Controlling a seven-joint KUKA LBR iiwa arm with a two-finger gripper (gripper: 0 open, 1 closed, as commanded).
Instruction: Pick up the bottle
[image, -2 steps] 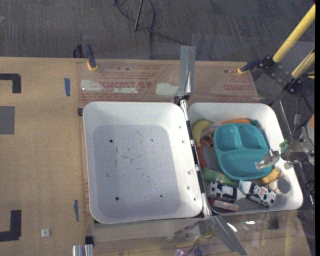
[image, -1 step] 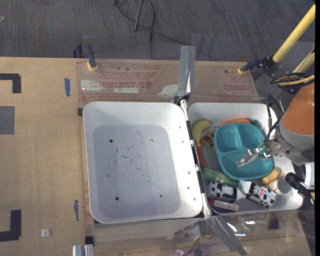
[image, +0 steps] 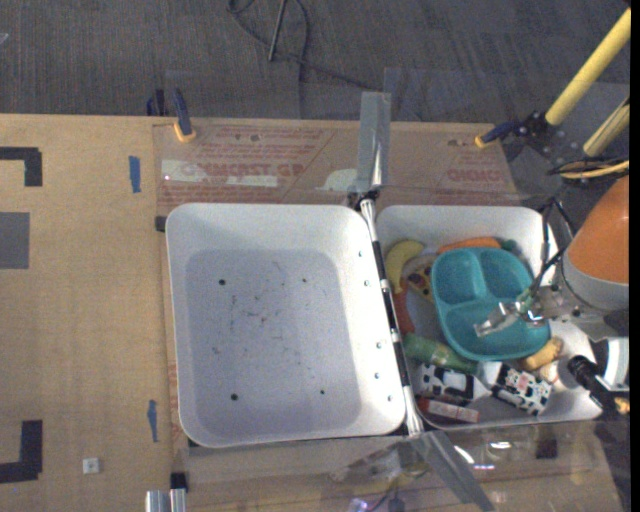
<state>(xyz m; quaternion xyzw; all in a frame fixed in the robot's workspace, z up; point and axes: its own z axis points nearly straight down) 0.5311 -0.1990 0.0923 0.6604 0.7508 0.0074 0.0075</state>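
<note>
A small green bottle (image: 428, 351) lies on its side in the right bin (image: 455, 217), wedged between the bin's left wall and the lower left rim of a teal divided plate (image: 470, 290). My gripper (image: 505, 319) hangs over the lower right part of that plate, to the right of the bottle and apart from it. Nothing shows in its grasp. The arm's orange band (image: 605, 240) sits at the right edge of the view.
A yellow banana (image: 402, 260) lies above the bottle, beside an orange item (image: 470, 243) behind the plate. Two cow-patterned black and white objects (image: 446, 381) (image: 523, 389) rest along the front wall. The left bin (image: 180, 300) stands beside it.
</note>
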